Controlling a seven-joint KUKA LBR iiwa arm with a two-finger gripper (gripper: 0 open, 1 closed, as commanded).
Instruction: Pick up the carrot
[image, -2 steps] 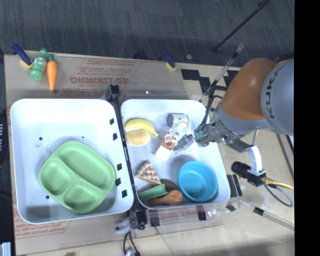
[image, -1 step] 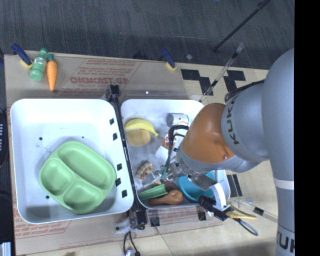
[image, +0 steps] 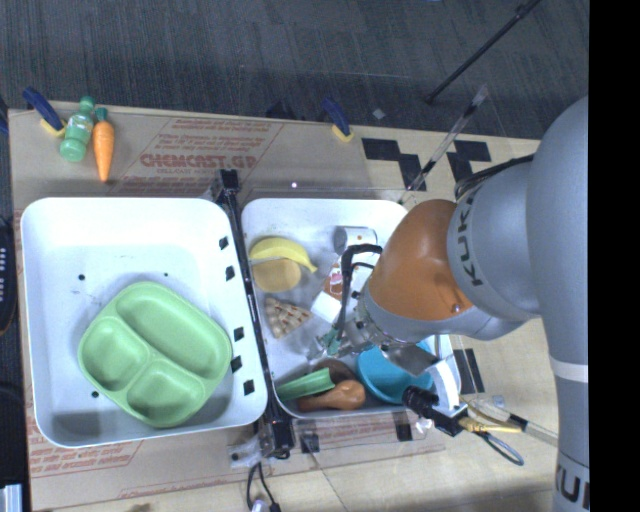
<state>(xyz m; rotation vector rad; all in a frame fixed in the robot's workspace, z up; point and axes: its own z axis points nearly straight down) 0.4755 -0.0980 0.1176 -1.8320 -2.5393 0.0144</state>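
Two white bins are sitting side by side on the surface (image: 180, 150). Arm (image: 500, 260) is reaching into the rt bin (image: 300, 212) from the right, hiding the pincer — can't tell its state. Green tray (image: 155, 350) is lying in the left bin (image: 40, 300). Carrot (image: 103, 146) is lying outside the bins, top left, touching a green bottle (image: 77, 133).

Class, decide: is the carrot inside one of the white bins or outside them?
Outside. The carrot lies on the cardboard behind the left bin, beside a green bottle, past the bin's rim.
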